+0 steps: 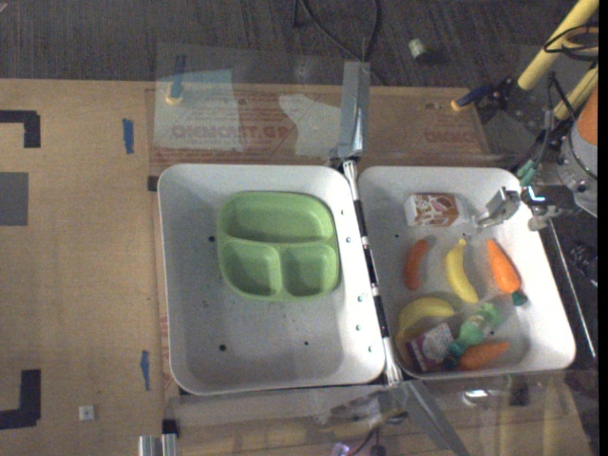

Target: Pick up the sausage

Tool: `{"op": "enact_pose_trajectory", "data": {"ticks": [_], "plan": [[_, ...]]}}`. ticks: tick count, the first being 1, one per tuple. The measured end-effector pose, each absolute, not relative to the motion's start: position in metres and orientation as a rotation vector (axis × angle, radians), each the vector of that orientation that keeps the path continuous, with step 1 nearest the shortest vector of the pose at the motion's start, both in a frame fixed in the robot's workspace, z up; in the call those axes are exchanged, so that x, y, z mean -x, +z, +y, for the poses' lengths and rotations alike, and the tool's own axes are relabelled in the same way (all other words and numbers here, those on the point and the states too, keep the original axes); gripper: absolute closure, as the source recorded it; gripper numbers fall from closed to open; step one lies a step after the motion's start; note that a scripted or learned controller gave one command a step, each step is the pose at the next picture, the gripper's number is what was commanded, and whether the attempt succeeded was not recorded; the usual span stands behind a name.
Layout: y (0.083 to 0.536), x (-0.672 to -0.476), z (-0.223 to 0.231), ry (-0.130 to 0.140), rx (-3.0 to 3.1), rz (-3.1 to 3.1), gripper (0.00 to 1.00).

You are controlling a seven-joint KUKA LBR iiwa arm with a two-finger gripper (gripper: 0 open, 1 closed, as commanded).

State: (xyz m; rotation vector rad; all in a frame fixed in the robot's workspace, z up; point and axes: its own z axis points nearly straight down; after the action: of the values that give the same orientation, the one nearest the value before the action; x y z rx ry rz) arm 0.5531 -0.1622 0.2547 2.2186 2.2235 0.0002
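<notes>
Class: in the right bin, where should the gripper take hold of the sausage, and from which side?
Probably grip the sausage at its middle, descending from above with fingers across its narrow width. It lies flat and nearly upright in the view, with bare floor to its left and the banana apart on its right.

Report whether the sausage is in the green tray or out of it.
Out. The sausage lies flat in the right bin, beside the banana; the green tray sits in the left bin.

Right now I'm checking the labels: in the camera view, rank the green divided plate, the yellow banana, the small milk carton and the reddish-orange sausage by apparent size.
1. Green divided plate
2. Yellow banana
3. Small milk carton and reddish-orange sausage: too alike to rank.
</notes>
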Motion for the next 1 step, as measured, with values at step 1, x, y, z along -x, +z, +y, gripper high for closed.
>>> {"op": "enact_pose_trajectory", "data": {"ticks": [1], "plan": [[0.1099, -0.5809, -0.1343, 0.003, -2.278, 2.161, 0.0]]}}
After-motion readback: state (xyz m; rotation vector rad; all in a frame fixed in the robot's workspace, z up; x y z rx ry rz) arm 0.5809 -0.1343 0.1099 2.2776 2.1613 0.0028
